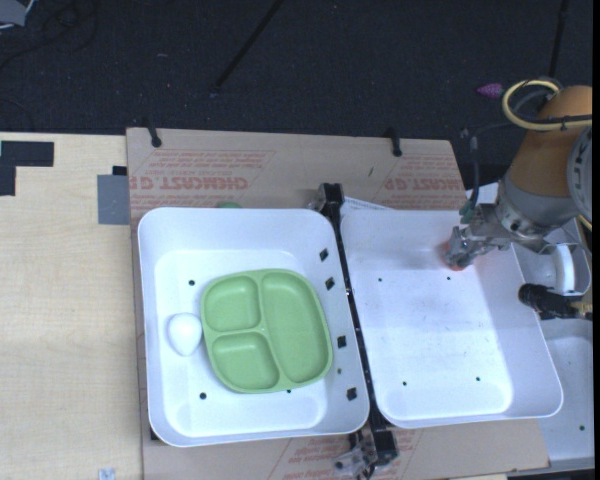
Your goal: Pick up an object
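Observation:
My gripper [464, 245] is low over the far right part of the right bin [450, 388], near its back wall. A small red object [457, 260] shows right at the gripper's tip, partly hidden by it, and I cannot make out whether it is held or just lying on the bin floor. In the left bin [170, 243] lies a green divided plate [265, 328]. A white egg-shaped object [185, 333] rests against the plate's left edge.
The grey arm with its orange band [550, 168] comes in from the right over the right bin's rim. A black divider with clips [342, 308] runs between the two bins. Cardboard [280, 173] lies under both.

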### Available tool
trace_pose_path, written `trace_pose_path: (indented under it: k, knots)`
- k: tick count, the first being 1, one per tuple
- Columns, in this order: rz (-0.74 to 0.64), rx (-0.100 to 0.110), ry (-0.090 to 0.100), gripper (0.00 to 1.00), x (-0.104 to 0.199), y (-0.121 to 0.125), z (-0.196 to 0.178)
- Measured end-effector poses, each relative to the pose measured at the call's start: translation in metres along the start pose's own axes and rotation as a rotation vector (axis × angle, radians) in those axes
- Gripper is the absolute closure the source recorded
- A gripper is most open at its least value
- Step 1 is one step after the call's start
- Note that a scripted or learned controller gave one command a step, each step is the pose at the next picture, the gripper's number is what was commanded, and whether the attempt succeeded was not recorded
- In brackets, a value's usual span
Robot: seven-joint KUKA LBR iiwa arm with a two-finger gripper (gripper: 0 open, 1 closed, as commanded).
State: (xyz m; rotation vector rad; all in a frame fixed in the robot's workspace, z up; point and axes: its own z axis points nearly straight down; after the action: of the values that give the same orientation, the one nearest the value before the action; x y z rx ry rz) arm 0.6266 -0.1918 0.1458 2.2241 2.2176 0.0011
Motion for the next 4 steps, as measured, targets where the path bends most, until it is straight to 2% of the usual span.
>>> trace_pose_path:
  k: [2, 3, 4]
  knots:
    - [-0.004, -0.003, -0.001, 1.0, -0.001, -0.008, -0.102]
    - [-0.006, 0.004, 0.002, 1.0, 0.045, -0.015, -0.103]
    - [-0.007, 0.003, 0.002, 1.0, 0.099, -0.009, -0.108]
